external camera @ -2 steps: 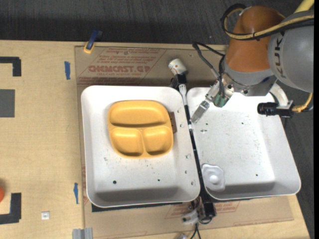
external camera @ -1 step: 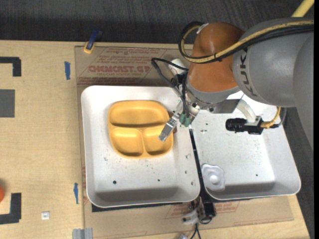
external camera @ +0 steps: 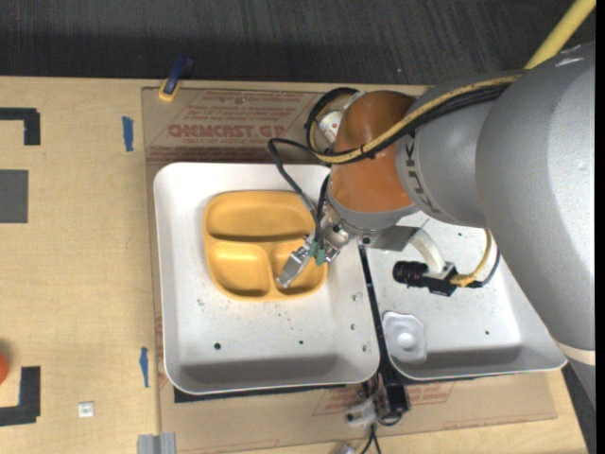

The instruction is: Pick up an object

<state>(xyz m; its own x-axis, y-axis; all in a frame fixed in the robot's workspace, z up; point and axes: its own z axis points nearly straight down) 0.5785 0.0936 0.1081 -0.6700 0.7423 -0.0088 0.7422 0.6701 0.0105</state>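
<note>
yellow divided dish (external camera: 248, 223) lies in the left bin (external camera: 194, 334). the gripper (external camera: 295, 267) is low over the dish's near right compartment, by the rim; i cannot tell whether it is spread or pressed together.

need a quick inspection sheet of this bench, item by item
surface: left bin and right bin, both white, side by side on a cardboard sheet
job's things: yellow divided tray in the left bin; small pale clear piece in the right bin
clutter: dark specks on the left bin's floor
grippers: pincer low over the tray's lower right compartment
cables: yellow cable along the arm; black cable loops beside the orange band
surroundings: blue tape marks, blue-and-yellow clip, dark floor beyond
</note>
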